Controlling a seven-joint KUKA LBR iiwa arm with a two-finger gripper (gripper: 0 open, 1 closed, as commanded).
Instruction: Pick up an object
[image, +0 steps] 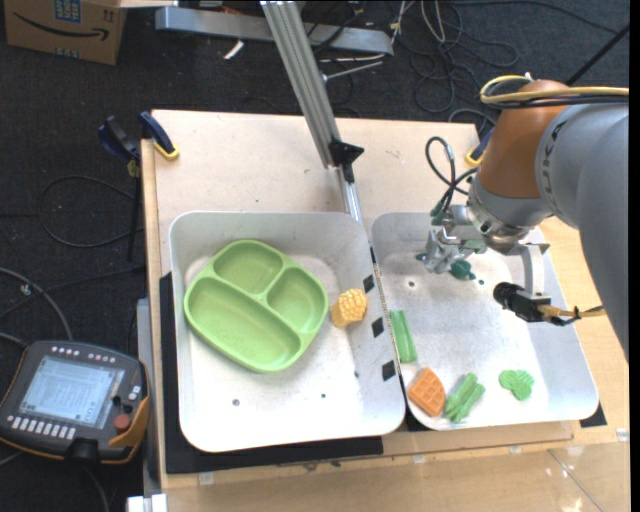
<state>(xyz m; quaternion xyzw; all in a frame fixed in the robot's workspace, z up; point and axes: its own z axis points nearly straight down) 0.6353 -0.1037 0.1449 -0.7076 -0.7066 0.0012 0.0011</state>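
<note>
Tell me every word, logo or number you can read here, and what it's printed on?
No text here reads clearly.
Cardboard box, top left: a blue printed label and a dark curved mark, both too blurred to read.
Handheld control pendant, bottom left: its lit screen shows content too small to read, and the buttons above it carry no legible marks.
Green divided plate, toy foods and white bins: no lettering visible.
</note>
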